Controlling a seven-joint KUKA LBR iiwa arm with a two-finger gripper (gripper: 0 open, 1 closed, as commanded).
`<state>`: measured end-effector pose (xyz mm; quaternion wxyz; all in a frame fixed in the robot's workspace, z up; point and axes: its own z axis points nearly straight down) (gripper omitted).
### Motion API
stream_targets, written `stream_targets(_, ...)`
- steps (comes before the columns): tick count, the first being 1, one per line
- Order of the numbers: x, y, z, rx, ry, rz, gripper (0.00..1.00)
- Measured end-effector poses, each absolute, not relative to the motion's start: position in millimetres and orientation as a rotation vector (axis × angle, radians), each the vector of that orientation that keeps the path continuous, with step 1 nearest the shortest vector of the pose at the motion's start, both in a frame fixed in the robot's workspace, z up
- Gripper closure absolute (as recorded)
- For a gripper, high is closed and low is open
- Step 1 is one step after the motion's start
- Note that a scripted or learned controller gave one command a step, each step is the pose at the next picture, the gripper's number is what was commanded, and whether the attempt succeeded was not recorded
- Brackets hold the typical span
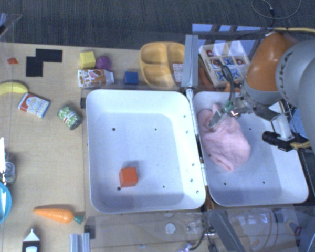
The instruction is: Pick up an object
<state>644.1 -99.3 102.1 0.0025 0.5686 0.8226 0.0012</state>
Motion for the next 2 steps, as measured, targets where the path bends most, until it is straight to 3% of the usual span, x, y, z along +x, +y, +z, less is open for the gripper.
stream_targets(1, 670.5, -89, 90, 1.918, 2.484, 0.002, 0.00)
stream_targets(2, 617.5, -98, 90, 1.857, 2.522, 0.009, 0.00)
